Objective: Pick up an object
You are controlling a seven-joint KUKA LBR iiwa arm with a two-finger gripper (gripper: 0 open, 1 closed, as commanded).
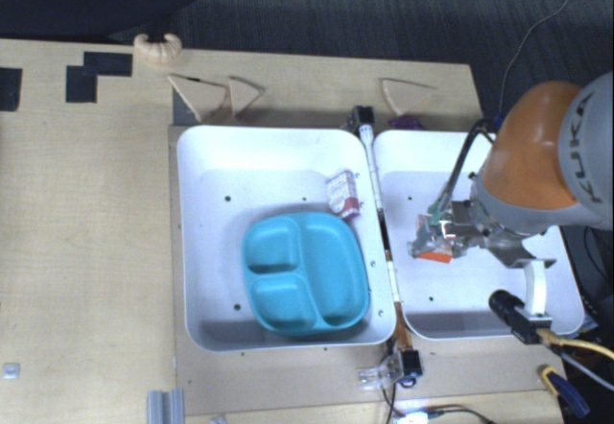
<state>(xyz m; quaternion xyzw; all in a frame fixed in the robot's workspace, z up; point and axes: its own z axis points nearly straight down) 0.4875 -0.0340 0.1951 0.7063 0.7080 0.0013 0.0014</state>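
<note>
Hovering pincer [434,242] mid right bin [413,182], off walls

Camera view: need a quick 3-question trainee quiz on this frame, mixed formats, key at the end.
1. True or false: the blue divided plate lies in the left bin.
2. Multiple choice: the claw is over A) the left bin, B) the right bin, C) the bare bench.
3. Fill in: the small red and white packet lies just beyond the plate's ____ corner in the image.

Key:
1. True.
2. B. A small orange thing shows at the claw's tip; whether it is gripped cannot be told.
3. Upper right, near the wall between the bins.
</note>
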